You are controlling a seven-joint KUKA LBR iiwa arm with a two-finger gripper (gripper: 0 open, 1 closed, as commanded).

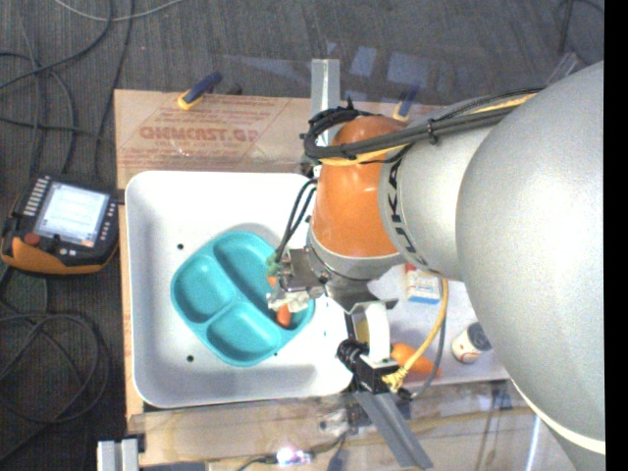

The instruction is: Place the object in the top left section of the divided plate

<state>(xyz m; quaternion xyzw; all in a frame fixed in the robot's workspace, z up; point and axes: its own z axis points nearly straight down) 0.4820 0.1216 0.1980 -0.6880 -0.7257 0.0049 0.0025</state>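
Observation:
A teal divided plate with three sections lies tilted in the left white bin. My gripper hangs low over the plate's right rim, under the orange wrist band. A small orange object with a green bit beside it sits right at the gripper's tip, by the plate's right edge. The gripper body hides whether the object is gripped or just lies on the plate.
In the right bin lie an orange item, a small white box and a round lidded thing, partly hidden by the arm. A teach pendant rests on the floor at left. Cardboard lies behind the bins.

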